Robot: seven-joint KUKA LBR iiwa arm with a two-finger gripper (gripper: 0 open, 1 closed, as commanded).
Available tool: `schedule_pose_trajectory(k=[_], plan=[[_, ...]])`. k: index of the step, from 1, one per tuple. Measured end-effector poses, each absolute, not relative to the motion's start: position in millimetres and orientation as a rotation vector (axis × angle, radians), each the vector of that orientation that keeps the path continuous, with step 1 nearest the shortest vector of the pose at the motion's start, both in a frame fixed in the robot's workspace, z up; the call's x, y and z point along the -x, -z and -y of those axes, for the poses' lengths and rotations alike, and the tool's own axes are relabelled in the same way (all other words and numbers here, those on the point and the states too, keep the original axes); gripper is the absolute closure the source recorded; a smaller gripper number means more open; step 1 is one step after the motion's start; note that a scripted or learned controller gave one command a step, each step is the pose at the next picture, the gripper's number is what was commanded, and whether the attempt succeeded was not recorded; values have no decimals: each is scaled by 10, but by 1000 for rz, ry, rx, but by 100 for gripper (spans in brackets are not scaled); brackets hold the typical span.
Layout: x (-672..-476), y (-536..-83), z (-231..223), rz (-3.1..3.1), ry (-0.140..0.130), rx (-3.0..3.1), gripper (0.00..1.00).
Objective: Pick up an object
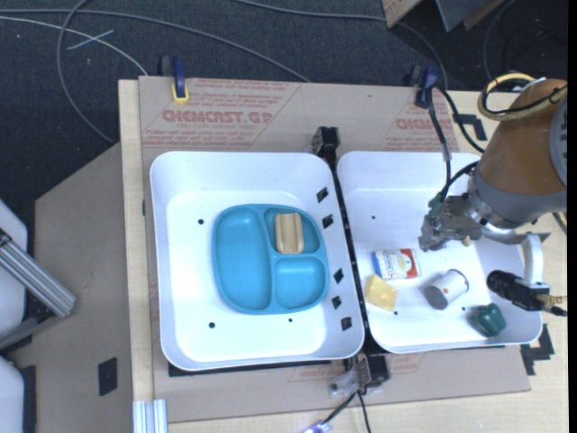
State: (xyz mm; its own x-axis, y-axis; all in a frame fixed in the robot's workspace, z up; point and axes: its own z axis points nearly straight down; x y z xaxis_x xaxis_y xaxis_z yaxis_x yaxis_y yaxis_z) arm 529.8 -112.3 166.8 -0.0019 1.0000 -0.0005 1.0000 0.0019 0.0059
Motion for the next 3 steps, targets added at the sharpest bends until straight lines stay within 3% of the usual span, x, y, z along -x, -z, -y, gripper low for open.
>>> schedule_pose_trajectory(k=[2,3], plan=[[-5234,-2792,1104,-2219,-7,-2215,100],[-5166,-2586,606,-2231,0,-2219,100]])
